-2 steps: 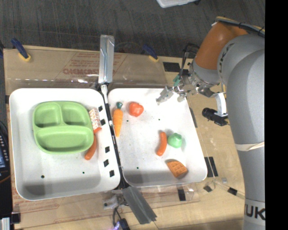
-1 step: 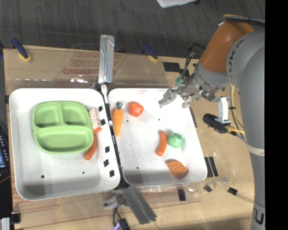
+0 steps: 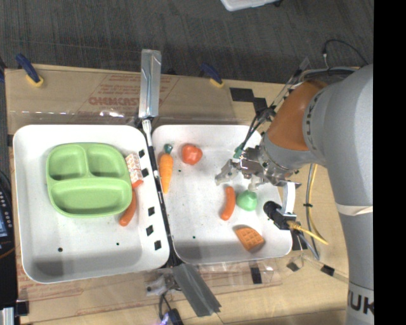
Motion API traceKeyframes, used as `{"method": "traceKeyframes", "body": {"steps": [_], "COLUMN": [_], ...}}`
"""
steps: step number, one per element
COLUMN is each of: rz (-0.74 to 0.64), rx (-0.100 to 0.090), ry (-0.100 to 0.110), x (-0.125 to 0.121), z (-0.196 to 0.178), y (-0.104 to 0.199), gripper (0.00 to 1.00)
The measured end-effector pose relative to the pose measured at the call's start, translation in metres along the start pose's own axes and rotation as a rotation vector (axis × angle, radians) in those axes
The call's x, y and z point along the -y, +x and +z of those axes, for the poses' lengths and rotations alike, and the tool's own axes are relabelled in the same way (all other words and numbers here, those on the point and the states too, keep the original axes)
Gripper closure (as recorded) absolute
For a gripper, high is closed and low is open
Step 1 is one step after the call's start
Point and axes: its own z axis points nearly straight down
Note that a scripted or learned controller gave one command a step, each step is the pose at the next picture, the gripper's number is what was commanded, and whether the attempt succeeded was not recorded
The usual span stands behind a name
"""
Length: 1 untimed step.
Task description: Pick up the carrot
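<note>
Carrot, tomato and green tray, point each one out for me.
carrot [image 3: 165, 170]: camera view, middle of its orange body.
tomato [image 3: 191, 153]: camera view, centre of its red top.
green tray [image 3: 89, 195]: camera view, floor of its large compartment.

Worktop [image 3: 95, 95]: brown, cardboard-covered. Bears two shallow white bins side by side: right bin [image 3: 190, 251] beneath the pincer [image 3: 240, 170]; left bin [image 3: 25, 209] well beyond it.

A dark ribbed carpet [image 3: 95, 28] covers the floor beyond the desk [image 3: 190, 95]. The desk is topped with brown cardboard, held by blue clamps [image 3: 30, 70] along its far edge. A white object [image 3: 250, 4] lies on the carpet past the desk.
</note>
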Motion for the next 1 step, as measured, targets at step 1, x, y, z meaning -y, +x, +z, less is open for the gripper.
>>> {"method": "traceKeyframes", "body": {"steps": [1], "rz": [-0.126], "rx": [0.003], "ry": [-0.02], "x": [0.0498], "z": [0.005], "y": [-0.0184], "gripper": [0.0]}}
